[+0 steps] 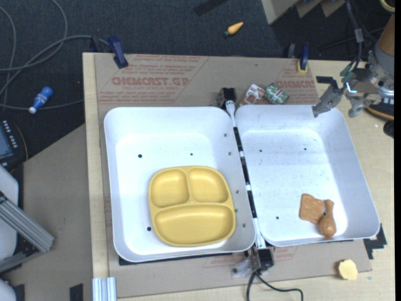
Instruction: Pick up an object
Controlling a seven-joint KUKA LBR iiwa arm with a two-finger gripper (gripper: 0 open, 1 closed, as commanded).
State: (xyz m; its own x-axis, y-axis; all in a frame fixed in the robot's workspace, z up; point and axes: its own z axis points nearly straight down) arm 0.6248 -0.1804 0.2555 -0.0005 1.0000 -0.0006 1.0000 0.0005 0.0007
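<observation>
so the gripper is parked over the far right corner of the right bin, fingers spread apart with nothing between them. The brown chicken-leg toy is lying in that bin's near right corner, well apart from it, long axis roughly parallel to the bin's front edge, so a reach toward the near side is needed

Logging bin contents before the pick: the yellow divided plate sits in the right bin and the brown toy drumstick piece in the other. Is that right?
Not quite. The camera view shows the yellow divided plate in the left bin, not the right. The brown toy drumstick piece lies in the other, right bin, near its front right corner.
</observation>
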